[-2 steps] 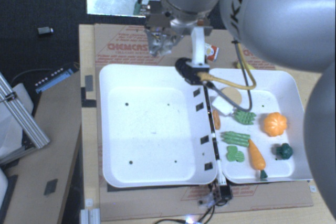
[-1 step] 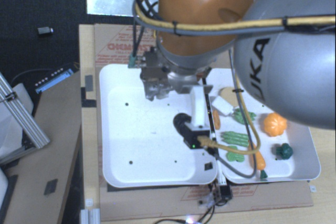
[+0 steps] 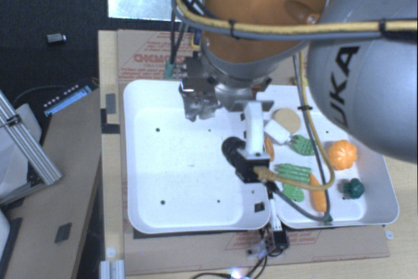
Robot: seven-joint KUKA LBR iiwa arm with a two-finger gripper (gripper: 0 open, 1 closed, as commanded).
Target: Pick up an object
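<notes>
Orange sits in the bin on the view's right, close to its outer wall and well apart from the gripper. Just in front of it lies a dark green lump. A carrot lies to the lump's left, pointing toward the bin's front, with a yellow cable crossing over it. Green pieces are strewn between the carrot and the wall shared by the two bins, one farther back than the others. Behind them a tan disc rests near the back wall, and a white block lies just in front of it, seemingly touching. A small orange bit shows beside the block; it may be another toy, but most of it is hidden.

The gripper hangs over the rear part of the left-hand bin, away from all these things. It is seen from above beneath the wrist, so whether it is spread or pressed together cannot be told. The arm looms over both bins, which stand on a cardboard sheet.
</notes>
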